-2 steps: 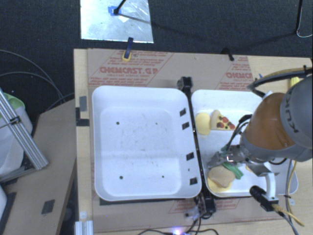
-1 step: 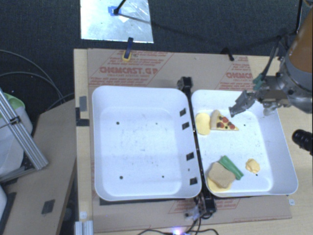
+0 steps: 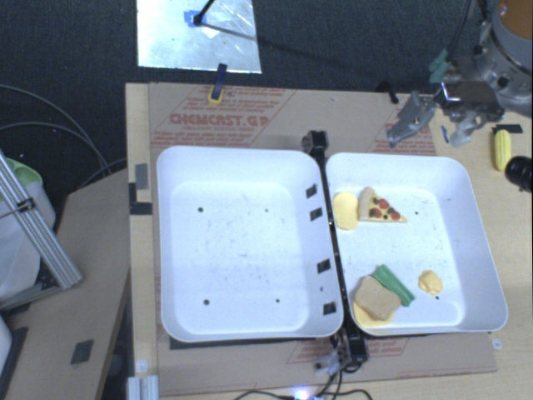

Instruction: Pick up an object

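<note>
The right bin (image 3: 475, 223) holds a few toy foods. A pizza slice (image 3: 381, 207) lies near its back left, touching a pale yellow rounded piece (image 3: 345, 210) by the dividing wall. Toward the front sit a tan bread-like piece (image 3: 376, 300) on a yellow base, a green strip (image 3: 393, 283) leaning against it, and a small yellow lump (image 3: 430, 282). My gripper (image 3: 435, 132) hangs at the upper right, behind the right bin's back rim and over the cardboard. Its two grey fingers (image 3: 408, 123) stand apart, open, with nothing between them.
The left bin (image 3: 171, 223) sits beside the right one, joined by a black hinge strip (image 3: 325, 240). Brown cardboard (image 3: 250, 115) lies under both bins. A shiny metal sheet (image 3: 196, 23) lies on the dark floor behind, and a metal frame (image 3: 33, 232) stands at the far left.
</note>
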`<state>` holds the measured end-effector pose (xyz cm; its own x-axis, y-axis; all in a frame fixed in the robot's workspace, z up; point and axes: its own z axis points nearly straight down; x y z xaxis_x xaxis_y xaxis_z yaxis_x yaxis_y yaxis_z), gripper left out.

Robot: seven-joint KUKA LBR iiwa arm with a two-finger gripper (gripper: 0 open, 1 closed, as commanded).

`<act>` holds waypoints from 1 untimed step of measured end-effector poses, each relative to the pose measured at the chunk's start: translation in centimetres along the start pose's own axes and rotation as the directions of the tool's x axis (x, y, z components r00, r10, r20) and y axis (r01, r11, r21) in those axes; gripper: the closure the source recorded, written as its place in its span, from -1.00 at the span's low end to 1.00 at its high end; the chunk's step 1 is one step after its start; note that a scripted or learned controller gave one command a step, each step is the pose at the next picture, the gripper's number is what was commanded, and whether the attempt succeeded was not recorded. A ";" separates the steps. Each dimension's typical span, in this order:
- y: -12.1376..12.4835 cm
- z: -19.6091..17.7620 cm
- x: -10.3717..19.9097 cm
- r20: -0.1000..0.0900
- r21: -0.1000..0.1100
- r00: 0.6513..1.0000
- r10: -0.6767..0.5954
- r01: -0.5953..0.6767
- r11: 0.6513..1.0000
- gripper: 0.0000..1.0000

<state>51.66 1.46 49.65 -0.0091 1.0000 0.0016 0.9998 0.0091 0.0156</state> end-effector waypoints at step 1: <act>-2.0 2.8 11.5 -0.002 0.015 1.000 -0.007 0.007 1.000 -1.00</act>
<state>49.64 12.92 46.88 -0.0163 0.9999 0.0034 0.9999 0.0163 0.0004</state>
